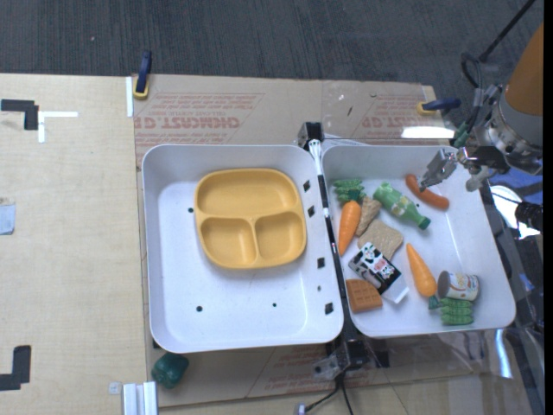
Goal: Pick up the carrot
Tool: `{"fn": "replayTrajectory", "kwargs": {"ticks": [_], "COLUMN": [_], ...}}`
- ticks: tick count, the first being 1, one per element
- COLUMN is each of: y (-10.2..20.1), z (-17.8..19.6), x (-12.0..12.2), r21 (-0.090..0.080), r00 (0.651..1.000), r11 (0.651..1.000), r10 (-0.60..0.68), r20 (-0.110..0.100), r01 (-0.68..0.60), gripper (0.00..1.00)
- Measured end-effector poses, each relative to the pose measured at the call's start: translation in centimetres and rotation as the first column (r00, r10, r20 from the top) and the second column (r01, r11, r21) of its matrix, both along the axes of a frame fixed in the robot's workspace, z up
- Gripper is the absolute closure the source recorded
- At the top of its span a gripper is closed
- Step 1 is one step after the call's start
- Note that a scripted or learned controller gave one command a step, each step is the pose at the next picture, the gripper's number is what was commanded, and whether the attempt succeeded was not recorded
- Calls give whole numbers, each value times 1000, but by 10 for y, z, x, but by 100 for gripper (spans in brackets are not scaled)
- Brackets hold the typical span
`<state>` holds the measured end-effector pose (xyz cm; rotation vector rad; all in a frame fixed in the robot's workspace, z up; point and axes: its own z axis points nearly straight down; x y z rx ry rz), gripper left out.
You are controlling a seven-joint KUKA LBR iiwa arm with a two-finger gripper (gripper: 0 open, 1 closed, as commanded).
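Nearest the camera, a green toy lies on the table by the left bin's front corner. Two carrots sit in the right bin: one carrot near its left wall, another carrot toward the front right. At its back right corner, the end effector hangs released above a sausage.

Two white bins — one yellow plate, two carrots (plus other toy food).
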<state>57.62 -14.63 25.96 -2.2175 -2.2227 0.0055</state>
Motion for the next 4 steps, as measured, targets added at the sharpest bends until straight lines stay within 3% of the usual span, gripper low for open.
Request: {"fn": "replayTrajectory", "kwargs": {"ticks": [1, 2, 3, 4], "y": [-43, -1, -2, 67], "z": [-163, -168, -159, -69], "x": [-28, -95, -94, -97], "r21": [1, 2, 1, 0], "r00": [995, 992, 992, 986], "r11": [995, 992, 992, 986], "r10": [97, -125, -130, -169], "r20": [3, 2, 4, 2], "r01": [-97, 125, 130, 169], "gripper": [0, 0, 100, 100]}}
